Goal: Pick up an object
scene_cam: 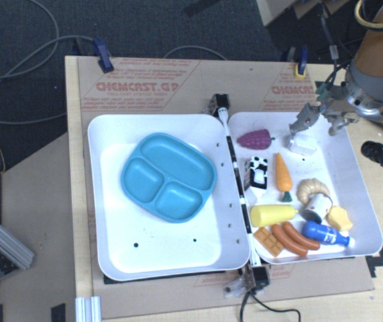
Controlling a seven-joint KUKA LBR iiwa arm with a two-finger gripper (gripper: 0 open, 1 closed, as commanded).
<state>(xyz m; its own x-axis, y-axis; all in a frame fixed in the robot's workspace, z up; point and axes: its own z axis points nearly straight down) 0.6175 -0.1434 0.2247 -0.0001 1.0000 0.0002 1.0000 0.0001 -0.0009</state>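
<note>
Approach step: gripper (303, 134) hovered just right of purple grapes (254, 139), finger state unclear. Next called for descent onto chosen object, then closing.

Bright even overhead light, soft shadows, slight blur, mild glare on bins (104, 136)

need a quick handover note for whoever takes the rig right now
Gripper: low over the far end of the right bin, near the purple grapes; nothing seen held.
Things: carrot, croissant, corn, sausages, waffle and blue bottle lie in the right bin. Blue divided plate sits in the left bin.
Done: no pick yet.
Left: grasp and lift one object.
</note>
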